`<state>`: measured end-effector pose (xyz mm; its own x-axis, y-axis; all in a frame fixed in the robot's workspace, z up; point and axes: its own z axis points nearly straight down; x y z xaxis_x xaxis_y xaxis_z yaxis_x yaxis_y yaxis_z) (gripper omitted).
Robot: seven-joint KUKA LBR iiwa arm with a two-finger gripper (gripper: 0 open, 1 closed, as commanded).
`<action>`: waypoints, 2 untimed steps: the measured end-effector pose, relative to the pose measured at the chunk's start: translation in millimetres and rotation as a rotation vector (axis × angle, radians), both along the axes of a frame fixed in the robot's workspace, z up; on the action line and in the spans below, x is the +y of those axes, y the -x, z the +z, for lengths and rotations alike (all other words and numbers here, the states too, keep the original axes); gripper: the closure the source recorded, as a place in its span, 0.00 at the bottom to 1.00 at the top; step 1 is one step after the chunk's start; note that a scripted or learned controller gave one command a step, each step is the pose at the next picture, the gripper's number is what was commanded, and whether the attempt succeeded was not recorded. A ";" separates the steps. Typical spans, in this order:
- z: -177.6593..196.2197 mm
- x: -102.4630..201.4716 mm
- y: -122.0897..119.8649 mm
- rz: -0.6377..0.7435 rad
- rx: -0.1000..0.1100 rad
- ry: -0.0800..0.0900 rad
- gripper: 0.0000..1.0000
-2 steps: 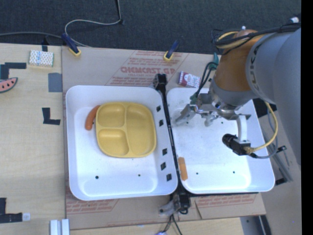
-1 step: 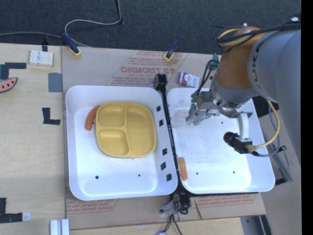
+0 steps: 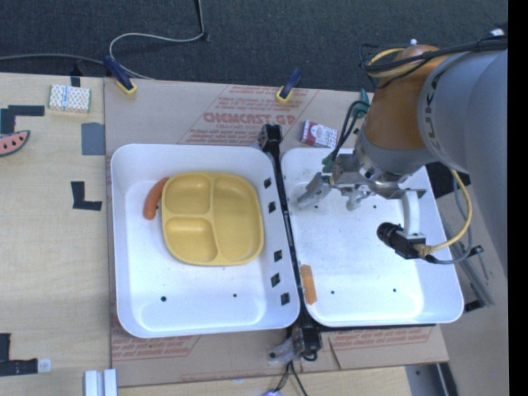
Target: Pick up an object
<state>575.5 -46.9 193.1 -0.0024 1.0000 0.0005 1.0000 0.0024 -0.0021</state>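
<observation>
In the left bin [image 3: 132, 304] a yellow divided plate [image 3: 213, 219] lies with an orange sausage [image 3: 153, 199] touching its left edge. Right of the plate, a small orange piece [image 3: 308, 283] (perhaps a carrot) hugs the right bin's [image 3: 429, 304] left wall. Farther right the jaws [image 3: 334, 192] stand apart, holding nothing.

- The arm [image 3: 429, 97] reaches in from the right, its gripper [image 3: 334, 195] low over the right bin [image 3: 371, 295], fingers spread with nothing between them.
- A small orange piece [image 3: 308, 283] lies at that bin's left edge.
- In the left bin [image 3: 198, 312], a yellow divided plate [image 3: 213, 218] sits beside an orange sausage [image 3: 153, 198].
</observation>
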 end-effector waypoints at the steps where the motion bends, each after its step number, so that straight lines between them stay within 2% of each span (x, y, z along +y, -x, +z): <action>1: -9.5 35.9 -30.9 0.000 0.000 -0.001 0.00; 2: -9.2 74.4 -92.6 0.000 -0.001 0.001 0.00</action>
